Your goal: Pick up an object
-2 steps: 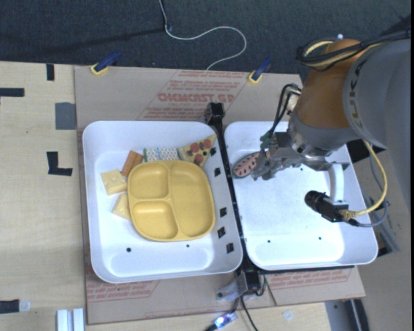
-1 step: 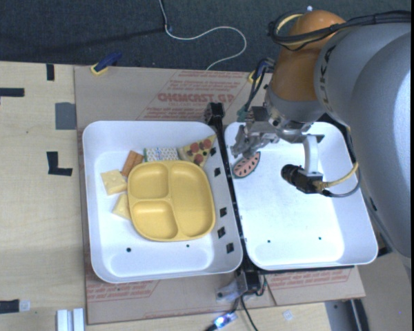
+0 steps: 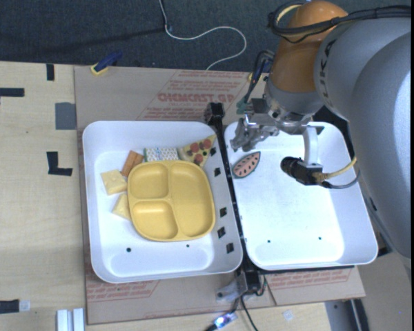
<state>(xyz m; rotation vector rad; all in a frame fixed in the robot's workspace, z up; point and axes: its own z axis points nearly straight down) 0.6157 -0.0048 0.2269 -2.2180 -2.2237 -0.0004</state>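
Over in the right bin (image 3: 310, 247), near its upper-left corner, sits a small flat reddish piece (image 3: 247, 165) with dark specks, looks like a toy watermelon slice or something similar. It's lying flat on the white floor, close to the divider between the two bins. My guess is it's light and thin, probably stiff plastic, so it could skid or flip if nudged from one side. Best bet would be pinching it across the narrow width, coming straight down, since there isn't much height to grab.

Just above it hangs the gripper (image 3: 252, 135), near the piece but not touching it as far as I can see. Whether it's apart or together I honestly can't tell from this angle, too much metal clutter, and nothing is visibly held.

Next door, the left bin (image 3: 96, 185) has a yellow divided plate (image 3: 171, 200) taking up most of it, with a few small toy food bits (image 3: 176, 152) tucked around its upper and left edges.
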